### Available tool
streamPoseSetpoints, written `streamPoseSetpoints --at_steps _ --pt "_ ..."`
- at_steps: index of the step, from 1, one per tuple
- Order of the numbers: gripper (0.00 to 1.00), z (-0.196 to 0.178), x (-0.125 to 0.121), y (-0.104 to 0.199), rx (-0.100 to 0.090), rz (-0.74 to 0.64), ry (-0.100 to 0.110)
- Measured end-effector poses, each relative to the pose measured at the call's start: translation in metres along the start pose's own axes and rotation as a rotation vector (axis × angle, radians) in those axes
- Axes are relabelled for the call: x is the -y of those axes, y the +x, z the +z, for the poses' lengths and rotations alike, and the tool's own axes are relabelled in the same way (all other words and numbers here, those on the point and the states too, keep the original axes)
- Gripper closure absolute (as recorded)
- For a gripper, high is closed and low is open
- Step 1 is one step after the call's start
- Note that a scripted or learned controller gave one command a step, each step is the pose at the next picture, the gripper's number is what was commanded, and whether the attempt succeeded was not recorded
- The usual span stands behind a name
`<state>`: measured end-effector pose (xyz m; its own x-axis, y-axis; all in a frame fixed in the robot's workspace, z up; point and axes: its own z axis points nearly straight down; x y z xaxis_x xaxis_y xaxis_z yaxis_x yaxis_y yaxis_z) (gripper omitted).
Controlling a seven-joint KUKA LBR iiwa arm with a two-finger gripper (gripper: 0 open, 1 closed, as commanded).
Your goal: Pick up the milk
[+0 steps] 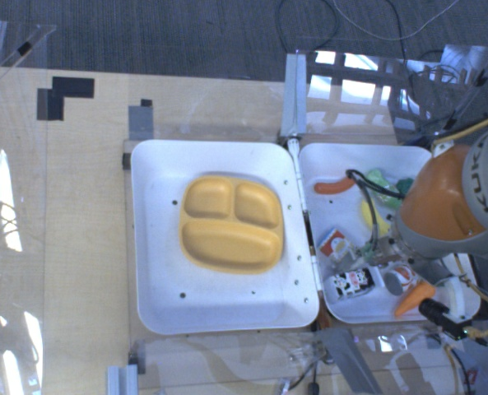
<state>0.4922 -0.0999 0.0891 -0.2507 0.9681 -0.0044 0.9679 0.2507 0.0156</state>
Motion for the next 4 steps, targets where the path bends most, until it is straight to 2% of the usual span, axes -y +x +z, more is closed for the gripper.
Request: streamPoseSetpoints --at_steps 2,3,4 --pt "0.0 0.0 -0.002 0.01 0.002 -0.121 0.0" --pt "0.0 0.0 -0.002 0.006 0.001 -0.364 -0.001" --pt "1.0 -0.012 -0.005 0.007 0.003 -0.366 -0.006"
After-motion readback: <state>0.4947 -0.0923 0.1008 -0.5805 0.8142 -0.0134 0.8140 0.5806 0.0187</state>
